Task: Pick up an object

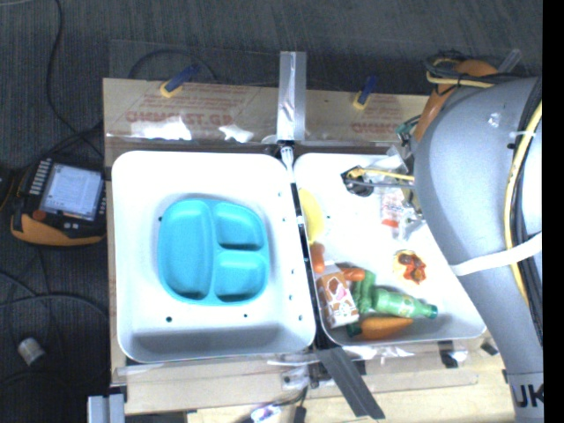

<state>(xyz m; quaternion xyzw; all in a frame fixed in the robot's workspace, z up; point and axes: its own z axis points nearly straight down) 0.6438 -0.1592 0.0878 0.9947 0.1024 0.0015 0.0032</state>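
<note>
Bins sit side by side on the bench before us: the left bin (132,236) carries a turquoise divided tray (211,248) lying flat near its middle, and the right bin (458,311) carries a scatter of small things. Along that bin's left wall we see a yellow banana-like piece (309,216), and below it a small printed carton (337,299), a green bottle (397,304) lying on its side, and an orange carrot (384,326) just beside the bottle at the near edge. A small red and orange item (411,265) lies apart from that cluster, toward the right. The grey arm (480,174) reaches in from the right and covers the bin's far right corner. Its gripper (359,180) hangs over the upper part of the right bin, well apart from the cluster, and we cannot tell how it is set; we see nothing in its grasp.
</note>
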